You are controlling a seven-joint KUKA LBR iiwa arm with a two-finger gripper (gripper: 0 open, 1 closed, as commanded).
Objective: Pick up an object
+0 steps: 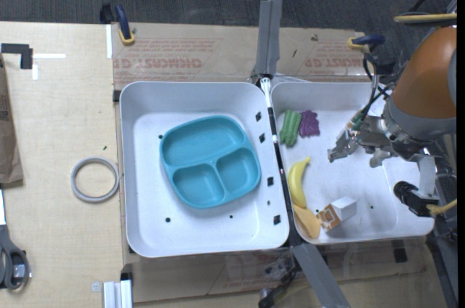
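**STATUS: PICK NOT YET MADE – GRIPPER ABOVE RIGHT BIN, NOTHING HELD**

1. Arm pos. The gripper (341, 150) sits over the middle of the right bin (378, 223), reaching in from the right. It hangs over bare bin floor, apart from every object.

2. Finger state. Cannot tell from this view whether the tips are spread or pressed together; they are small and partly lost against the wrist hardware. Nothing is visible between them, so treat as no grasp.

3. Candidate objs., all in the right bin, left half:
   - green vegetable (291, 126), far-left, touching the purple item (310, 123) just beside it.
   - banana (297, 181), along the left wall, near-left of the gripper.
   - small carton (338, 212), near side, just beside an orange-yellow piece (308, 224) in the near-left corner.

4. Left bin (138, 212): holds a blue divided plate (210, 161).

5. Progress (est.). Done: approach into the bin area. Left: select target, align, descend, close, lift. Banana and carton look closest; which one the program will target cannot be judged.
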